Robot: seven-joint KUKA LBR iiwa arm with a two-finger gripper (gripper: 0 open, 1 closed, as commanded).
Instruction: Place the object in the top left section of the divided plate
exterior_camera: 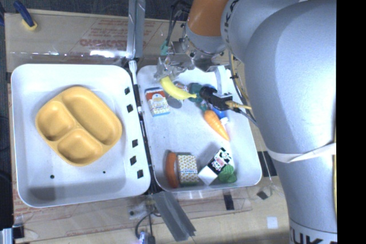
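The gripper [170, 68] hangs over the banana [173, 90] in the right bin [189, 128], placed to grasp; finger state cannot be determined; the plate [78, 124] waits empty

Even, fairly bright overhead light; soft image with mild blur.

The left bin [23, 180] glares near white along its rims, with a faint grey shadow at its near-left corner. The arm [286, 66] shows a broad soft sheen and looms large and unsharp. A glare streak crosses the bench [86, 37] at its far edge.
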